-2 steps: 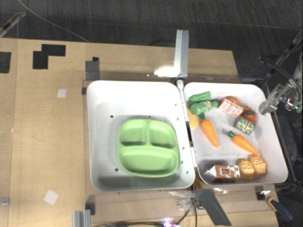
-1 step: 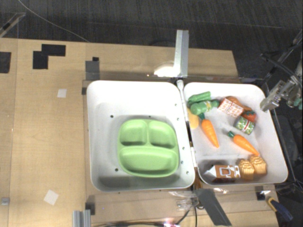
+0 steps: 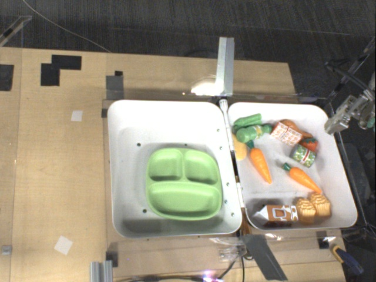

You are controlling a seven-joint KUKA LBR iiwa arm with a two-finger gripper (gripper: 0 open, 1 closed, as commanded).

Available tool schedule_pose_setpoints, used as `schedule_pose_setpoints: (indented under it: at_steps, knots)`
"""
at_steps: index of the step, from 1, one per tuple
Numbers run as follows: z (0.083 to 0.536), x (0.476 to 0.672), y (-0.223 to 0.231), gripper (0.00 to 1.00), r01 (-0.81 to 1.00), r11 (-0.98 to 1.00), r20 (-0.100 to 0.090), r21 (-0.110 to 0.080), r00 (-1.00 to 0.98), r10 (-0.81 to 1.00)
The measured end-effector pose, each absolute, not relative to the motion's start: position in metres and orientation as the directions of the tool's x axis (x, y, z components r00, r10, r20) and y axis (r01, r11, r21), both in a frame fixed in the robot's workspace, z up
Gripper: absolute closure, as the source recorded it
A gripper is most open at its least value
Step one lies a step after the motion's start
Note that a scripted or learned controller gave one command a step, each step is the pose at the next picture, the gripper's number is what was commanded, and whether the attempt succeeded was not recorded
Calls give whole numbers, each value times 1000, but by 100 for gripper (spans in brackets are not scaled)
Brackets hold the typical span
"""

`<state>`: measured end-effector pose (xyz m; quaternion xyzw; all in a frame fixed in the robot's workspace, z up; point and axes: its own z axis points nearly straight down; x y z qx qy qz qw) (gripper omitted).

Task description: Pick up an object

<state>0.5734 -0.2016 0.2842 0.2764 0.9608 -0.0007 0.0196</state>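
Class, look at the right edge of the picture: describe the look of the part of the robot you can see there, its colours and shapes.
The gripper is a small, pale grey metallic piece with blocky, angular parts, blurred in this view. Thin dark cables or rods run above it toward the upper right. Finer markings are too small to tell.

This is looking like a robotics lab rather than a home or kitchen: a bare plywood worktop (image 3: pixel 53 175) is carrying two shallow white bins, the left bin (image 3: pixel 126 128) and the right bin (image 3: pixel 335 175), fixed side by side between metal brackets, with an aluminium post (image 3: pixel 225 63) standing behind them. Black squares (image 3: pixel 61 66) and small pale tape patches (image 3: pixel 63 244) are sitting on the wood, and a thin cable (image 3: pixel 53 22) is trailing over the dark carpet (image 3: pixel 176 10) beyond. The bins are holding plastic play food such as toy carrots (image 3: pixel 260 164) and a green divided toy plate (image 3: pixel 183 183), not real groceries.
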Motion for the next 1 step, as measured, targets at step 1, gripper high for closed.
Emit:
schedule_pose_setpoints:
  at_steps: [1]
  knots:
    - [297,576,-200,100,523,852,-48,11,-851,523]
